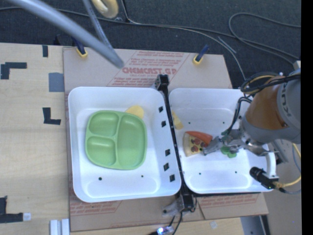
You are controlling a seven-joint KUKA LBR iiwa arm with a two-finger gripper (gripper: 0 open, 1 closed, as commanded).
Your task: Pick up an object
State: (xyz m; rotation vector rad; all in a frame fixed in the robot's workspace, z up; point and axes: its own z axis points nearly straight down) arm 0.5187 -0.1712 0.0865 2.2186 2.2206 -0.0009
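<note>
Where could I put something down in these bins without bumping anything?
Left bin: a bare strip between the green tray and the near wall. Right bin: bare floor near its front wall and back wall. Crowded mid-bin, around the pizza slice, carrot and gripper.

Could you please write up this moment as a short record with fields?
left bin: holds a green tray with three compartments; a yellow item shows at the tray's far edge
right bin: holds a pizza slice, a carrot, a small yellow piece by the divider, and a green item
arm: reaches in from the right, over the right bin
end effector: low in the right bin, beside the pizza slice and carrot
grasp: nothing seen between the fingers
</note>
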